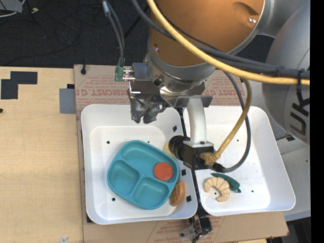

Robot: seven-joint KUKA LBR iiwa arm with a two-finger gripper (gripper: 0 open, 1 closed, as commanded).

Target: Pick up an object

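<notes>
My gripper (pixel 146 112) hangs over the back edge of the left bin (pixel 96 135), with nothing visibly held beneath it. In that bin lies a blue divided plate (pixel 134 178) carrying a red-orange disc (pixel 163 171) in its right compartment. A brown bun-like piece (pixel 177 193) leans against the plate's right rim. A small yellowish item (pixel 168 148) peeks out just behind the plate. The right bin (pixel 263 151) holds a pale croissant (pixel 217 188) and a teal green object (pixel 231 181) touching it.
The large grey and orange arm covers the top middle and right of the view. A yellow cable loops down over the right bin. Cardboard and a wooden bench surface with dark markers lie left of the bins.
</notes>
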